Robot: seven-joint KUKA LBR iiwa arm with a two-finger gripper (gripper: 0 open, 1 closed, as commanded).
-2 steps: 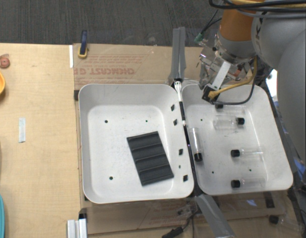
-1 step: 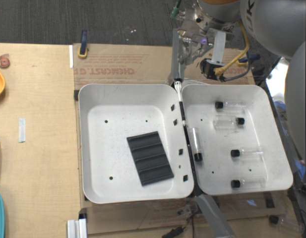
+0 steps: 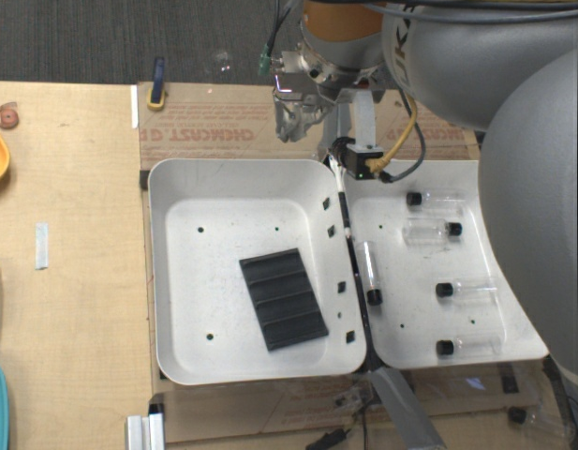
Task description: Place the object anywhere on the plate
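Grey arm (image 3: pixel 513 111), end effector (image 3: pixel 296 125) above bins

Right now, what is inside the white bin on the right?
The right white bin holds several clear plastic tubes with black caps, lying apart on its floor. The big grey robot arm covers the bin's far right side, so anything there is hidden.
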